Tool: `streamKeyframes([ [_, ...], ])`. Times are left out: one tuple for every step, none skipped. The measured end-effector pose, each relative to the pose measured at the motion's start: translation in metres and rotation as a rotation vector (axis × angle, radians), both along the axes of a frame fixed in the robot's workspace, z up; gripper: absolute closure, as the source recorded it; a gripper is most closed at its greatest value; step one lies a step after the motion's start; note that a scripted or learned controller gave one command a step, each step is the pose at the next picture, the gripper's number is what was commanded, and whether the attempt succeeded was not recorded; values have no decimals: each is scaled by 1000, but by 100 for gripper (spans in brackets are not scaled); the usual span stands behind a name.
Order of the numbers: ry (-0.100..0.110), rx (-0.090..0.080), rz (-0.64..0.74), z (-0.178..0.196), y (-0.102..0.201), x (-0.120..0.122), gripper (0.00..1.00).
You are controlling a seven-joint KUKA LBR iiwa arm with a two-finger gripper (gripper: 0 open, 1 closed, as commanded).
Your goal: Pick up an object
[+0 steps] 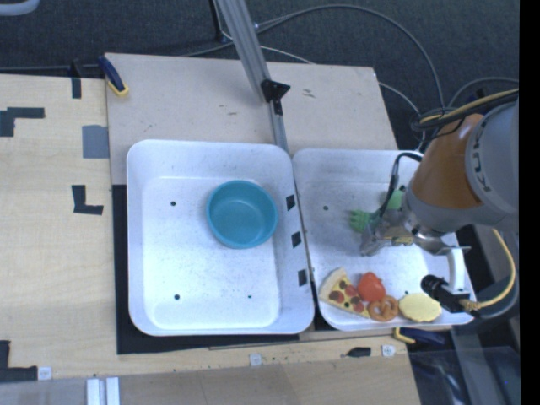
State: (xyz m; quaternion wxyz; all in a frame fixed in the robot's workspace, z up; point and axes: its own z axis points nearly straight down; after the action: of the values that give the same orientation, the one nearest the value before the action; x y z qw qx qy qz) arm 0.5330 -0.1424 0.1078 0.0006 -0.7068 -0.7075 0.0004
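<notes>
Green toy [364, 219] lies in my right bin [337, 175], just beside my hand [374, 241]; whether my hand is apart or together I cannot tell. It looks light, small and probably slippery plastic, so I would pinch across its narrow middle.

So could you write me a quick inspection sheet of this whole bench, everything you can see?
Surface: two white bins side by side, left bin, right bin.
Job's things: blue bowl in left bin; green toy, pizza slice, red piece, pretzel and yellow round piece in right bin.
Clutter: blue-yellow clip on the board.
Grippers: claw low in right bin beside the green toy; grip unclear.
Cables: black cables behind; yellow cable at arm.
Surroundings: dark carpet, metal pole.
</notes>
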Motion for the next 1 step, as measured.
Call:
streamKeyframes([
  [-4,-1,-1,55,-8,5,100],
])
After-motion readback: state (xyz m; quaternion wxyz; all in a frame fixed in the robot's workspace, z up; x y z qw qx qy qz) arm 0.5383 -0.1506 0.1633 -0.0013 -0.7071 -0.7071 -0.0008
